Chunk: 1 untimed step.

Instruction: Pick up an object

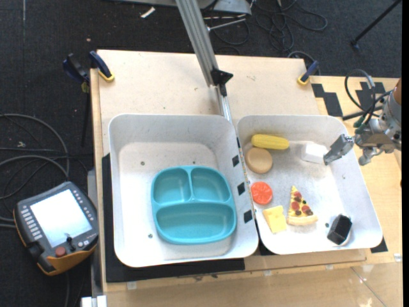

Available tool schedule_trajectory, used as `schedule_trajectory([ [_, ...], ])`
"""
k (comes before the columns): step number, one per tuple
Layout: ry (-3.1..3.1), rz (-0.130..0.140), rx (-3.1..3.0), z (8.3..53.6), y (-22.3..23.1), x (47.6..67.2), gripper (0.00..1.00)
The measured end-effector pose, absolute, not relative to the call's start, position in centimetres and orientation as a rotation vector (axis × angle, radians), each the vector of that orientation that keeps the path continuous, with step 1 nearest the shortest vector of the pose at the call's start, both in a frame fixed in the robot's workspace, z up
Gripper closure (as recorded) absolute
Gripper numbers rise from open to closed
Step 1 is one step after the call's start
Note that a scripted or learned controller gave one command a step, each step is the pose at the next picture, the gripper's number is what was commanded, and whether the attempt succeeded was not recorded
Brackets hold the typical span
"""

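Observation:
The right bin (pixel 358 190) holds a yellow banana-like piece (pixel 270 142), a round brown bun (pixel 259 160), a white block (pixel 312 151), a red tomato slice (pixel 261 192), a cheese wedge (pixel 275 219), a pizza slice (pixel 299 206) and a small black object (pixel 339 229). My gripper (pixel 351 152) hangs over the bin's upper right rim, just right of the white block. Its two grey fingers stand apart, open, with nothing between them.
The left bin (pixel 128 171) carries a teal divided plate (pixel 192 203). A slanted metal pole (pixel 198 31) rises from the wall between the bins. Clamps (pixel 102 66) sit at the board's far corners. A teach pendant (pixel 54 226) lies on the floor at the left.

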<state>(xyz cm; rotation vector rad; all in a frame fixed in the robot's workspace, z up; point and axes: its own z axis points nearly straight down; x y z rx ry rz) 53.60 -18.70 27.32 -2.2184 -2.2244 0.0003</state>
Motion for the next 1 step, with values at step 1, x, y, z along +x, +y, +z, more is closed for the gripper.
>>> schedule_trajectory([
  [1,-2.224,0.0,-2.219,27.32,-18.69,53.6,0.0],
])
